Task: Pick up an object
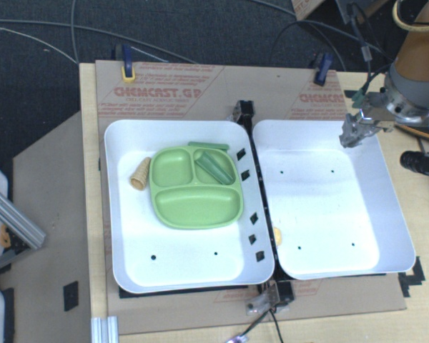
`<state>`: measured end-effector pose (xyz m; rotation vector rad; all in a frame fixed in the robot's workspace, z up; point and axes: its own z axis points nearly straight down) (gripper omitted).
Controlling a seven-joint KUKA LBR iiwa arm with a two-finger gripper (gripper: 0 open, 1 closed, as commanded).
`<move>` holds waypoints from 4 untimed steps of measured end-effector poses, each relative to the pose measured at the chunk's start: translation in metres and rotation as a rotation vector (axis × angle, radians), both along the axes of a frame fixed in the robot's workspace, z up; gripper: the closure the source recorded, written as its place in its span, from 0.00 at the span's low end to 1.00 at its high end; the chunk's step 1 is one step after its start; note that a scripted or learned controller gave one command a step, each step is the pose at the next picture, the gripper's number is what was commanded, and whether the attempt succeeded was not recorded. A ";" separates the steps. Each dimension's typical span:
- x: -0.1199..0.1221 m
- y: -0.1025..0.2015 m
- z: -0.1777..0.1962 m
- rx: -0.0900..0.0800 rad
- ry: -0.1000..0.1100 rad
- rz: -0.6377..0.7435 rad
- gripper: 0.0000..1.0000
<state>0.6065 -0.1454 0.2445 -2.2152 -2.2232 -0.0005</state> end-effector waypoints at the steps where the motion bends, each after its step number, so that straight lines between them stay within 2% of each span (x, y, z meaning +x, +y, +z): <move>1: -0.023 0.049 -0.013 0.001 0.002 0.001 1.00; 2: -0.047 0.105 -0.022 0.001 0.003 0.002 1.00; 4: -0.085 0.199 -0.036 0.001 0.003 0.002 1.00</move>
